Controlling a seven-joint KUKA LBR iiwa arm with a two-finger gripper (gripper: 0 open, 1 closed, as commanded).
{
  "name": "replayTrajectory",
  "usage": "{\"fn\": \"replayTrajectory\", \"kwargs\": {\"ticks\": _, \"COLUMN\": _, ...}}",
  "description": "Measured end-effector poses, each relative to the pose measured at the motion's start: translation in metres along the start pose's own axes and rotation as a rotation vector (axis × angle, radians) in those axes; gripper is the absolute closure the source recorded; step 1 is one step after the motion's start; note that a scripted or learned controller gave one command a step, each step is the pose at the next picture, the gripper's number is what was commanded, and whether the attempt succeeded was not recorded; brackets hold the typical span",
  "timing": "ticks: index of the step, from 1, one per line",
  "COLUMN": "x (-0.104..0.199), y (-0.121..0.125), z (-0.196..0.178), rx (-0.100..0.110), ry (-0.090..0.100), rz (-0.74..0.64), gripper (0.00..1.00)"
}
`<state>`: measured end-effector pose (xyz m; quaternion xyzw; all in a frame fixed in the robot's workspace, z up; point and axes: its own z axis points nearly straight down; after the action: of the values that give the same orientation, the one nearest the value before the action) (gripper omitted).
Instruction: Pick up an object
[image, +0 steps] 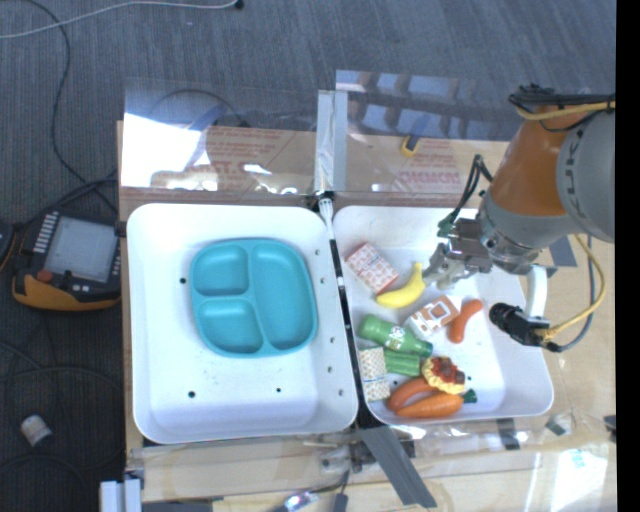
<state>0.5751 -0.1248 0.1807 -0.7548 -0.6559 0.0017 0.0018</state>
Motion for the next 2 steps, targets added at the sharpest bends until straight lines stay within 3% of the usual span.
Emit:
{"fn": "replayTrajectory", "kwargs": {"ticks": 1, "x": 0.0, "y": 0.0, "z": 0.0, "rx": 0.0, "ry": 0.001, "rz": 0.0, "gripper": 0.0}}
{"fn": "replayTrajectory", "kwargs": {"ticks": 2, "x": 0.011, "y": 0.014, "z": 0.073, "rx": -0.001, "ry": 0.0, "rz": 0.015, "gripper": 0.0}}
